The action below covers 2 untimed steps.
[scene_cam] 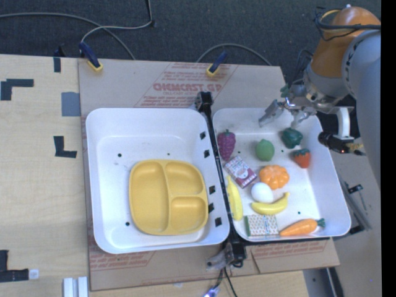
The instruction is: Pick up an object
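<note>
The right bin (pixel 337 190) holds several toy foods: a purple grape bunch (pixel 226 144), a green lime (pixel 265 150), a dark green pepper (pixel 292 137), a red strawberry (pixel 302 158), an orange pepper (pixel 274 176), a white egg (pixel 262 192), a pink packet (pixel 240 171), two bananas (pixel 270 206), a carrot (pixel 300 228) and a small carton (pixel 262 225). My gripper (pixel 286 112) hangs over the bin's far right corner, just above the dark green pepper. Its fingers are spread apart and nothing sits between them.
The left bin (pixel 102 166) carries a yellow divided tray (pixel 167 197). A black divider clip (pixel 204 101) stands at the far edge between the bins. Cables and blue-yellow clamps (pixel 91 55) lie behind on the cardboard. The arm's orange band (pixel 346 26) fills the upper right.
</note>
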### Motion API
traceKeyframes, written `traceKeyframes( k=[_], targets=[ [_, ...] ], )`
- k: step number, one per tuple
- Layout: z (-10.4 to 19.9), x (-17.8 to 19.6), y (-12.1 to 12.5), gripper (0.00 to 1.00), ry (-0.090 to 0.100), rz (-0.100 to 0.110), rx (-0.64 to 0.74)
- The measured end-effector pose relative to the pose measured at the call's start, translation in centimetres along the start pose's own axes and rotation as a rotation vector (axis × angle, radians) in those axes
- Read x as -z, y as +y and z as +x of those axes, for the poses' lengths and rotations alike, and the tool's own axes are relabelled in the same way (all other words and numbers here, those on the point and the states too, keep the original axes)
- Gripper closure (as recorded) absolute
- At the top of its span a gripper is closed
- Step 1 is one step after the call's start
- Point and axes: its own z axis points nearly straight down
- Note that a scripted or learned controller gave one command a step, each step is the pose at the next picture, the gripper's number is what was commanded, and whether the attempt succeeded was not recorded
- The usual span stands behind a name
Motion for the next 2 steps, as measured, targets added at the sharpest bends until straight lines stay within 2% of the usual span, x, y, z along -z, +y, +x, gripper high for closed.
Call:
traceKeyframes(
  k=[1, 2],
  targets=[
    [3.02, -8.41, -2.54, 0.00, 0.001, 0.000, 0.001],
    [2.99, -7.42, -2.50, 1.00, -0.001, -0.002, 0.002]
  ],
)
